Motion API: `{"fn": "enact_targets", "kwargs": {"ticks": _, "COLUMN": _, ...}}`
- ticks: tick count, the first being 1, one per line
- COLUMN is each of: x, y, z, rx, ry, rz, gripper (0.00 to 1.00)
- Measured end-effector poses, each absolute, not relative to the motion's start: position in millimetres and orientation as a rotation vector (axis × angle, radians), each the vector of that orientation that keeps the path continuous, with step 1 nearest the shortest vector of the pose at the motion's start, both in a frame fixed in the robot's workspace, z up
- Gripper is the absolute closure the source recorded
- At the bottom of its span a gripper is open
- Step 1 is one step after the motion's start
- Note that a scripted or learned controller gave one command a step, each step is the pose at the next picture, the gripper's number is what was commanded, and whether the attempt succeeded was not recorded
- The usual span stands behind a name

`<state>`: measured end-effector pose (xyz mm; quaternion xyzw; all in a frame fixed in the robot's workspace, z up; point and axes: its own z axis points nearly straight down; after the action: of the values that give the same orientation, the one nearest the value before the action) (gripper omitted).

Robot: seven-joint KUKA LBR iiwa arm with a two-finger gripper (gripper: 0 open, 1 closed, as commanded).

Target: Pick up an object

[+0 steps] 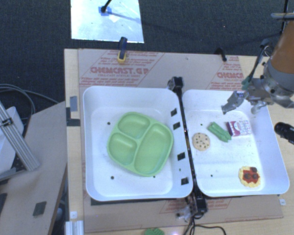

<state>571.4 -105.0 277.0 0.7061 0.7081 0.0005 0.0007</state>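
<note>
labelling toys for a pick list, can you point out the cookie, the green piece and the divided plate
cookie [201,141], camera view, centre of its speckled face
green piece [219,131], camera view, middle of its length
divided plate [118,131], camera view, outer rim at upper left

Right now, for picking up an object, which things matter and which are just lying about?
For the job:
- two-finger gripper above the right white bin
- green oblong piece
- small pink and white packet
- round speckled cookie
- yellow and red pizza-like toy

Lying about:
- green divided tray in the left white bin
- yellow clamp
</note>
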Motion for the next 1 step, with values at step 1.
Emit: {"fn": "enact_targets", "kwargs": {"ticks": 1, "x": 541.4, "y": -169.5, "z": 178.5, "rx": 2.232, "ry": 2.219, "rz": -0.011, "gripper": 0.0}}
